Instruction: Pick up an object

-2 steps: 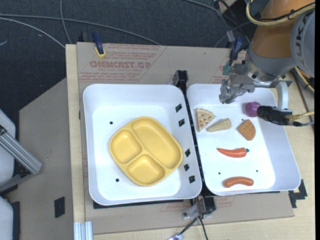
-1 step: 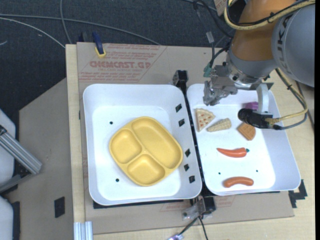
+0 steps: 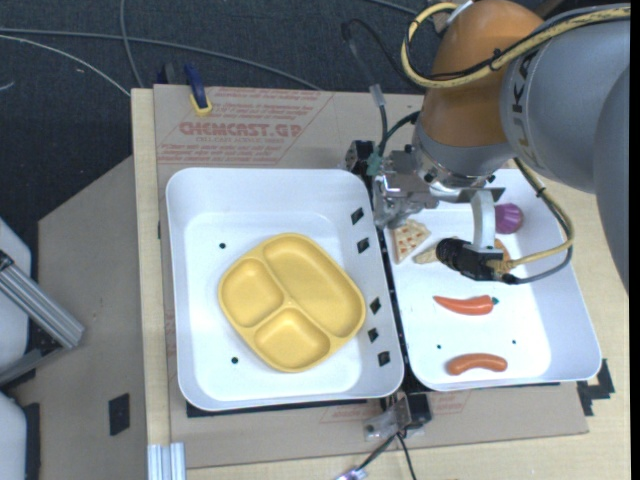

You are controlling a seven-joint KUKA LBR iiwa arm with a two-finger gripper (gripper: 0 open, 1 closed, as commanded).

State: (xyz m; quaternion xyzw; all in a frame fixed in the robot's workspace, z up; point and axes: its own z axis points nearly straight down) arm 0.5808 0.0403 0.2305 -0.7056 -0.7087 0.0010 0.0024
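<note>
Arm: a grey arm (image 3: 570, 78) with an orange band (image 3: 480, 38) rises closest to the lens, reaching in from the right over the right bin.
Gripper: the gripper (image 3: 398, 200) hangs at the far left corner of the right bin, just beside the wall shared by the two bins.
Jaws: their state cannot be told from this angle; nothing shows between them.
Cracker: a pale square cracker (image 3: 408, 238) lies flat on the bin floor just below the gripper, the nearest thing to it.
Purple piece: a small purple piece (image 3: 508, 217) sits toward the far right of the same bin, close to the arm.
Red pepper: a red pepper (image 3: 465, 305) lies on its side mid-bin, well apart from the gripper.
Sausage: an orange-brown sausage (image 3: 476, 365) lies near the front rim, parallel to the pepper.
Right bin: the right bin (image 3: 565, 323) is shallow and white, and it holds all four items.
Left bin: the left bin (image 3: 200, 268) touches the right one along one edge.
Yellow plate: a yellow plate (image 3: 290, 301) with three compartments rests flat in the middle of the left bin.
Desk: the desk (image 3: 150, 368) is brownish board; a panel with red print (image 3: 240, 123) lies behind the bins, with a blue and yellow clamp (image 3: 197, 88) on its far edge.
Room: a dark floor (image 3: 70, 78) surrounds the desk, with thin cables (image 3: 125, 13) trailing over it and a metal rail (image 3: 35, 303) at the left.
</note>
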